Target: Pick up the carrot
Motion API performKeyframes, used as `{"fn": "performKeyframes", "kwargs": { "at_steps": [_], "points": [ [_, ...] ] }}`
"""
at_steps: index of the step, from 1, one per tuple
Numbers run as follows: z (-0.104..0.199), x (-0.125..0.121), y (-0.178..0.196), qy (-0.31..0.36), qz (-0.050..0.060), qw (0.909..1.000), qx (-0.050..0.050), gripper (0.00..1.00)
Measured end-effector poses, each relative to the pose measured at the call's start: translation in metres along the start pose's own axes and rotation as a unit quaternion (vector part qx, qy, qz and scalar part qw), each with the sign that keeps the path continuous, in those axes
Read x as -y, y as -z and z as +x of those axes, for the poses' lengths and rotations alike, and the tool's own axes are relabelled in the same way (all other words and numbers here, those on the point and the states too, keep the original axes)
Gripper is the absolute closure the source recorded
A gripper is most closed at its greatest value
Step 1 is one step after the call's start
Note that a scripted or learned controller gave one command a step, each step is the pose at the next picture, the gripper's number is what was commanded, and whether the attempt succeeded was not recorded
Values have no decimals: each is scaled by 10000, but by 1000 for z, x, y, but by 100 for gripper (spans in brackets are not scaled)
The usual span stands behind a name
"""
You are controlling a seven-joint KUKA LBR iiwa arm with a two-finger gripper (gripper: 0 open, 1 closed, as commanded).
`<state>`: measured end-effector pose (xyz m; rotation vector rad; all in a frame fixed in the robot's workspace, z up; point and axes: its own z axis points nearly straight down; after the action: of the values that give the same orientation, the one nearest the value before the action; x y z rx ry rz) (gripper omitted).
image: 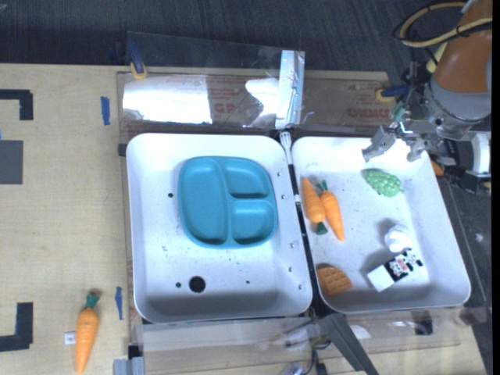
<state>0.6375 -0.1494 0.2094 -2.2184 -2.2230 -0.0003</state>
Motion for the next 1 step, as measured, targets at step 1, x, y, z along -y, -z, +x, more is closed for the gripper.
{"fn": "performKeyframes", "kwargs": {
  "at_steps": [1],
  "points": [
    [57, -7, -121, -186, -43, 9998, 10, 0]
  ]
}}
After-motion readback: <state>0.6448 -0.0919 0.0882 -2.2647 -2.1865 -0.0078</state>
